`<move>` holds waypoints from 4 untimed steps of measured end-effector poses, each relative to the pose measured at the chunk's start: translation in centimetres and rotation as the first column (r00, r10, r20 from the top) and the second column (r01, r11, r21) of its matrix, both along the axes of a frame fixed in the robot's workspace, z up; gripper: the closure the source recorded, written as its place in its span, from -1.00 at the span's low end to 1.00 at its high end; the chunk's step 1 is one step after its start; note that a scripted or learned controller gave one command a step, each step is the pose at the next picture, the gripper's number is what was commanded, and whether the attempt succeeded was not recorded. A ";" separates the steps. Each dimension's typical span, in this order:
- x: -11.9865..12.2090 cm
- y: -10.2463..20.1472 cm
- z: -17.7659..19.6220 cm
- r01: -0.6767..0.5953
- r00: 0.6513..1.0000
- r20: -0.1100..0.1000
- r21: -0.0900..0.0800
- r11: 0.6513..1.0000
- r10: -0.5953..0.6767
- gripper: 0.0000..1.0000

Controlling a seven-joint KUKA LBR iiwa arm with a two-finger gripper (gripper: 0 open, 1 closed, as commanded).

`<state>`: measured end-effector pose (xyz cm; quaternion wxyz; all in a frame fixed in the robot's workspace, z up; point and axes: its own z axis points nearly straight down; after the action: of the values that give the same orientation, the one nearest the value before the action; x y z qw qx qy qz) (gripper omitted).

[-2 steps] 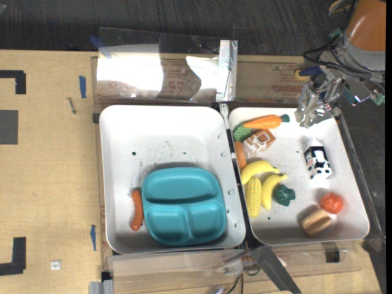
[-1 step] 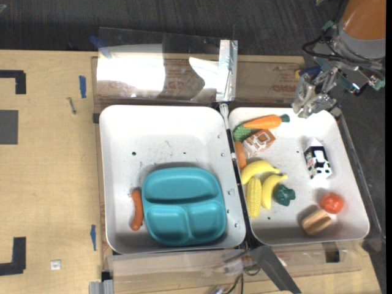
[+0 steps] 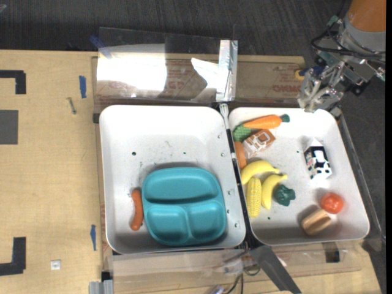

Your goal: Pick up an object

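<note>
From above, the gripper (image 3: 321, 94) is hovering over the far right corner of the right bin (image 3: 354, 164), its fingers spread apart and gripping nothing. Below it in that bin are lying a carrot (image 3: 264, 122), bananas (image 3: 262, 171), corn (image 3: 253, 196), a tomato (image 3: 332, 203) and a toy cow (image 3: 317, 162). A teal tray (image 3: 184, 206) is sitting in the left bin (image 3: 165, 133).

Two white bins (image 3: 116, 182) side by side, cardboard bench top (image 3: 43, 164), clear plastic sheet (image 3: 159, 72) behind
</note>
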<state>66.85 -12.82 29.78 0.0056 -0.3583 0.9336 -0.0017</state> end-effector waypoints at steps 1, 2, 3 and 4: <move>0.0 -0.8 1.2 -0.247 0.969 0.000 -0.002 0.969 0.247 1.00; 0.2 -0.7 2.4 -0.244 0.970 0.012 -0.003 0.970 0.244 1.00; 0.0 -2.0 1.9 -0.378 0.926 -0.001 -0.003 0.926 0.378 1.00; -0.1 -0.6 0.4 -0.525 0.851 -0.008 0.001 0.851 0.525 1.00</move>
<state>66.75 -13.39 30.18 0.0019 -0.5997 0.8002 0.0005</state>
